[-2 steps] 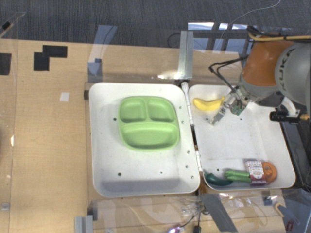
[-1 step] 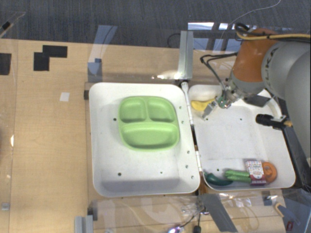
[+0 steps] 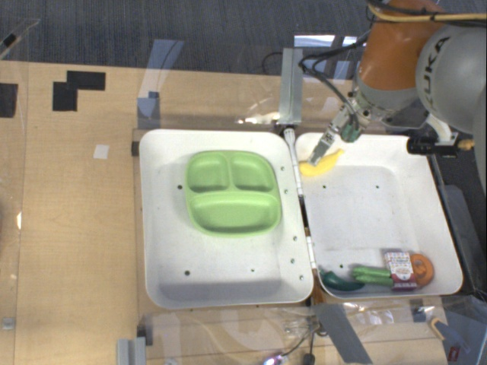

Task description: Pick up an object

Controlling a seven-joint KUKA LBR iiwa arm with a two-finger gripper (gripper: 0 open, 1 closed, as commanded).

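A yellow banana-shaped piece [image 3: 317, 164] lies in the far left corner of the right bin [image 3: 380, 204]. My gripper [image 3: 325, 147] reaches down from the right and its fingertips rest on the banana's upper end. Along the right bin's near edge lie a dark green spoon-like piece [image 3: 337, 282], a green pepper-like piece [image 3: 373, 274], a small red and white packet [image 3: 399, 265] and an orange round piece [image 3: 422, 269]. The left bin [image 3: 167, 272] holds a green divided plate [image 3: 230, 191].
A metal post [image 3: 290, 90] stands behind the gap between the bins. The divider rail [image 3: 299, 204] runs between them, close to the banana. Cables hang near the arm's orange band [image 3: 396, 48] at the far right.
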